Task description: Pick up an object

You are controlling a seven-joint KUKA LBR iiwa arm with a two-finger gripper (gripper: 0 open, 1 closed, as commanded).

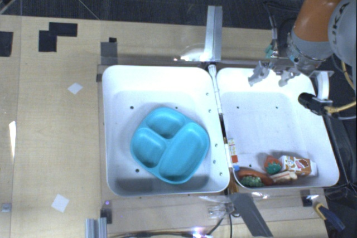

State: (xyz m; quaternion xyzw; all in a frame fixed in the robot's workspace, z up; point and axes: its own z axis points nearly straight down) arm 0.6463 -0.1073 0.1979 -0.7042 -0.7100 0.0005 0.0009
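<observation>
Toy food pile [279,169] sits in right bin's [279,114] near corner; end effector [270,74] hovers open, empty, over far edge, poised to descend.

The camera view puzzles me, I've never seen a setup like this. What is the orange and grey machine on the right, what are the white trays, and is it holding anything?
You are looking down at a slant from one fixed camera above a bench. The machine is a robot arm, grey with an orange band, reaching in from the right. At its tip is a two-fingered pincer, open and holding nothing, above the far edge of the right bin. In that bin's near corner lies a small pile of toy food. The left bin holds a blue divided plate. The arm's job is to pick something up.
</observation>
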